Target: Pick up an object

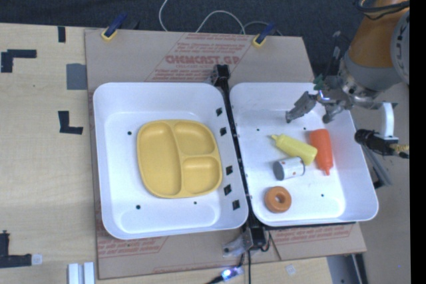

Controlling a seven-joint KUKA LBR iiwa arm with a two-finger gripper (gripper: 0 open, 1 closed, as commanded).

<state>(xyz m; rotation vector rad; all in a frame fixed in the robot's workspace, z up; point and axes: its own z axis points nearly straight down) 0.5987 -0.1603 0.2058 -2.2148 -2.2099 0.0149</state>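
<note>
So the end effector hangs over the back of the right bin with its fingers spread apart, nothing between them. Just in front of it sit a yellow mustard bottle, an orange carrot, a small grey can and a donut. Left bin has a yellow divided plate.

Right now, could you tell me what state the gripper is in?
Gripper: open, fingers spread with nothing between them, above the back of the right bin.
</note>
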